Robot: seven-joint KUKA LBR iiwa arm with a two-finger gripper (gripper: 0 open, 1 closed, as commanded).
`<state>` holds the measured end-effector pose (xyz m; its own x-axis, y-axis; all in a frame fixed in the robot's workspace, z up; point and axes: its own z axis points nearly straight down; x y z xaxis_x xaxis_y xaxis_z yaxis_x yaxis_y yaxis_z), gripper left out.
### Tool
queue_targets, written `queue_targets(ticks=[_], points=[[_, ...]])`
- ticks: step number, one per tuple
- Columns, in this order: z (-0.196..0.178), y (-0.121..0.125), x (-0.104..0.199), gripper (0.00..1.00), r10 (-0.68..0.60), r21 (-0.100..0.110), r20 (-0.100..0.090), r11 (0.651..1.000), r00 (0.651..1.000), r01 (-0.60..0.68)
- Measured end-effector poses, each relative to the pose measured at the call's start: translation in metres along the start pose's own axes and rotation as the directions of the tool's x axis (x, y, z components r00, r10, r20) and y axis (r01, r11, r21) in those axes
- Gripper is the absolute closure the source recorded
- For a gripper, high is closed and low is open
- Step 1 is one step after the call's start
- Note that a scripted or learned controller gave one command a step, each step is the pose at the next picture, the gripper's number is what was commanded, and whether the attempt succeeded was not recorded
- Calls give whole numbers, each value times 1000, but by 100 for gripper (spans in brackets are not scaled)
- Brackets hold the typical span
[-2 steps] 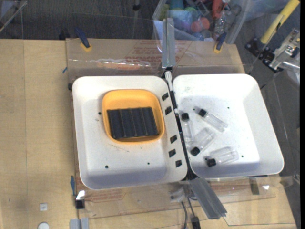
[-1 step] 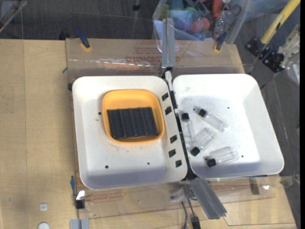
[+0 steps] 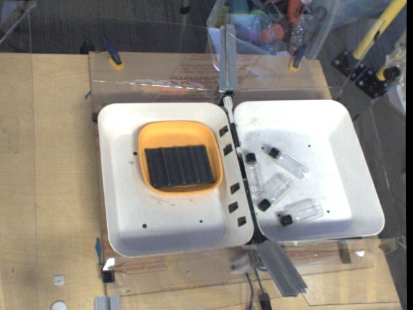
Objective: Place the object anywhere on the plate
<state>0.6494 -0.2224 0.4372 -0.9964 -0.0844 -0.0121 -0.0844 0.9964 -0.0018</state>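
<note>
Vials (image 3: pixel 279 183) in right bin (image 3: pixel 335 118), orange plate (image 3: pixel 179 131) in left.

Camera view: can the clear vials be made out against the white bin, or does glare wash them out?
Camera view: the vials are faint against the right bin, told mainly by black caps; lighting is even and soft, while the yellow plate stands out sharply.

No text, label, brand, number or sign can be read anywhere in the frame; the white bins (image 3: pixel 164 234), the orange plate (image 3: pixel 179 133) left of centre, the clear vials (image 3: pixel 287 163) right of centre and the table (image 3: pixel 45 173) carry no legible lettering, and the clutter along the top edge is too blurred to read
</note>
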Motion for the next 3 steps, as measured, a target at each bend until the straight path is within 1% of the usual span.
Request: queue_targets(ticks=[1, 2, 3], points=[[0, -1, -19, 100, -278, -1, 0, 961, 961, 278], [0, -1, -19, 100, -501, -1, 1, 866, 866, 501], [1, -1, -19, 100, -760, -2, 2, 650, 650, 760]])
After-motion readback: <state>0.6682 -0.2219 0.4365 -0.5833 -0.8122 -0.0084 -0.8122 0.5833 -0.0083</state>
